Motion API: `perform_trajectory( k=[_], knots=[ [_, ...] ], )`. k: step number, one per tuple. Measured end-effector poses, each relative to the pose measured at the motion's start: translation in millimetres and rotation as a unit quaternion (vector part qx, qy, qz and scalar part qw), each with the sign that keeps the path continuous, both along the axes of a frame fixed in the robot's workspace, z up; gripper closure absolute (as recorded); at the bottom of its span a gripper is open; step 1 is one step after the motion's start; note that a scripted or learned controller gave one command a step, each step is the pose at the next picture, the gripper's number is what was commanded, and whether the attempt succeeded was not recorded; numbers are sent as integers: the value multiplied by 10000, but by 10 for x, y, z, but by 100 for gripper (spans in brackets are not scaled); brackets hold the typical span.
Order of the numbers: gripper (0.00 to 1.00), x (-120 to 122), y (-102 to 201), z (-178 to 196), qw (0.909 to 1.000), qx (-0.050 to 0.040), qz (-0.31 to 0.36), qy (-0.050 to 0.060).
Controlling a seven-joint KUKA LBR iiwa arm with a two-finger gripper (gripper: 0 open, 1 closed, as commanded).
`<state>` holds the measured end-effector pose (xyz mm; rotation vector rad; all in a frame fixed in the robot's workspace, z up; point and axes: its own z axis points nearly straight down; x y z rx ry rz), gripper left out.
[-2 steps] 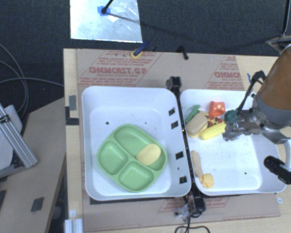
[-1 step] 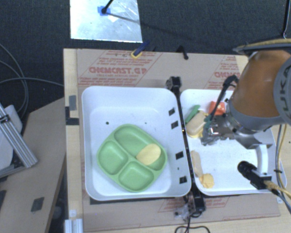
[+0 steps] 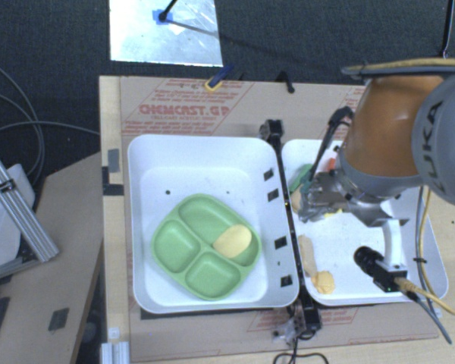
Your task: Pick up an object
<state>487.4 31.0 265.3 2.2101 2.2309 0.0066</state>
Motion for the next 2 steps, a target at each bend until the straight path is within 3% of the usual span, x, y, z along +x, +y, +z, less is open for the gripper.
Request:
perform_trajectory(
  k=[1, 2],
  knots=[
    [100, -19, 373, -631, 10000, -5, -7, 44],
    [100, -2, -124, -586, 10000, -14, -57, 12]
  ],
)
